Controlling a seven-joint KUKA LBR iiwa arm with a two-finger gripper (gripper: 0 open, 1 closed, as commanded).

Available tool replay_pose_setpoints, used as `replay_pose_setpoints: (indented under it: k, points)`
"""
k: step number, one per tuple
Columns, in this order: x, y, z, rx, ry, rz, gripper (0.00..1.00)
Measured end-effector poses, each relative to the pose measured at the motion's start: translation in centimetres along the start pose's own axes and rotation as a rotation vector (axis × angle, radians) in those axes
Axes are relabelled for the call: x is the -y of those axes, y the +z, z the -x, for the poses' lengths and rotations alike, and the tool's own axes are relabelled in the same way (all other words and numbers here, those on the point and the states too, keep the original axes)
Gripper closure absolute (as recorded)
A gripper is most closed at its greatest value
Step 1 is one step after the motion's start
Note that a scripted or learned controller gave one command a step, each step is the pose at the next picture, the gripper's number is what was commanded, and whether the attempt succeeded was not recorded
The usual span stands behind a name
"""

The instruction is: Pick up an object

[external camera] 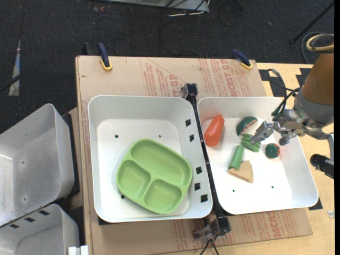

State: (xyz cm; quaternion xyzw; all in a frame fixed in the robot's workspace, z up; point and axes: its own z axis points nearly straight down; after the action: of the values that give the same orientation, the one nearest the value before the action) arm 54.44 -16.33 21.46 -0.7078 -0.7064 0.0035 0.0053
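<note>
Bench: cardboard-topped board (138,70), dark floor behind, two shallow white bins side by side.
Left bin (101,108): green divided plate (154,175), nothing else.
Right bin (300,193): orange-red piece (214,130) near divider; green-white round piece (246,124); small green pieces (249,144); long green piece (236,157) touching tan wedge (244,171); dark green ball (272,151).
Gripper (265,132): low over right bin, just beside small green pieces. Finger spread: can't tell; nothing seen between them.
Task status: pick not done; all items lie on bin floor. Left: close on one, lift.
Room: items bunched in bin's upper-mid area; near half bare, free approach. Ball sits apart, away from the walls.
</note>
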Motion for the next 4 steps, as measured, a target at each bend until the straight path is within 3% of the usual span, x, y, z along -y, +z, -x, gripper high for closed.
replay_pose_setpoints:
  k: [1,3,4]
  points:
    - [-0.3,-0.6,0.0,0.003,-0.003,0.012,0.00]
    - [-0.5,10.4,-0.6,0.001,0.000,0.006,0.00]
    - [-0.5,12.4,-0.6,0.002,-0.001,0.010,0.00]
